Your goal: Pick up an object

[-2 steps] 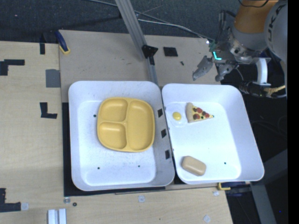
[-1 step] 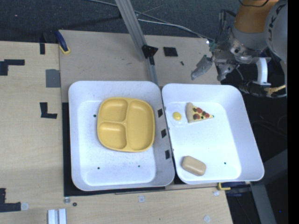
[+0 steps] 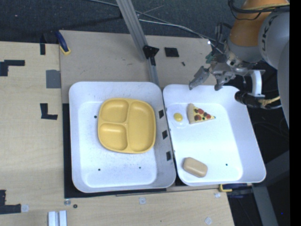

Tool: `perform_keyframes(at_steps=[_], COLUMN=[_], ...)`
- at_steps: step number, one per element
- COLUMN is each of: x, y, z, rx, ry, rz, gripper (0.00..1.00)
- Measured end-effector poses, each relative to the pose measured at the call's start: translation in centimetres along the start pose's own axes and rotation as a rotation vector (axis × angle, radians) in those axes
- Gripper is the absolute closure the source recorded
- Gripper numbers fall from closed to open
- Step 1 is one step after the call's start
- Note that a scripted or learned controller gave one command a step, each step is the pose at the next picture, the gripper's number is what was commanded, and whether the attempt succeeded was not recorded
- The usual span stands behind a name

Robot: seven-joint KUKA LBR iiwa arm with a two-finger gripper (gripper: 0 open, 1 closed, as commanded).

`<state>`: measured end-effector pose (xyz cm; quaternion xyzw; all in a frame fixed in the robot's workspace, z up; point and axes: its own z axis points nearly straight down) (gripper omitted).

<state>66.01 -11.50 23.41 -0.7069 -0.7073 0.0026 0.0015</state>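
The right bin [image 3: 235, 140] holds a toy pizza slice [image 3: 200, 114], a small yellow round piece [image 3: 178, 117] to its left, and a tan bread-like lump [image 3: 194, 166] near the front. My gripper [image 3: 207, 82] hangs above the bin's back edge, up and to the right of the pizza slice. Its two fingers are spread apart with nothing between them. A yellow divided plate [image 3: 127, 125] lies in the left bin [image 3: 84, 149].
A grey metal pole [image 3: 136, 29] slants down to the gap between the bins at the back. Black tape marks and a blue-yellow clip [image 3: 62, 43] lie on the bench to the left. Cables trail behind the arm at the upper right.
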Motion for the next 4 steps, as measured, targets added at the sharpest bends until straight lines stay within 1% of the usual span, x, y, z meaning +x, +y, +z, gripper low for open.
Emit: perform_keyframes(at_steps=[1, 2, 3, 4], x=[0.8, 1.3, 1.4, 1.5], y=[-0.1, 0.3, 0.5, 0.6], z=[6.1, 12.4, 10.9, 4.6], rx=[0.001, 0.001, -0.004, -0.01], ry=[0.001, 0.001, 0.001, 0.001], rz=[-0.001, -0.002, -0.004, -0.001], gripper=[0.0, 0.0, 1.0, 1.0])
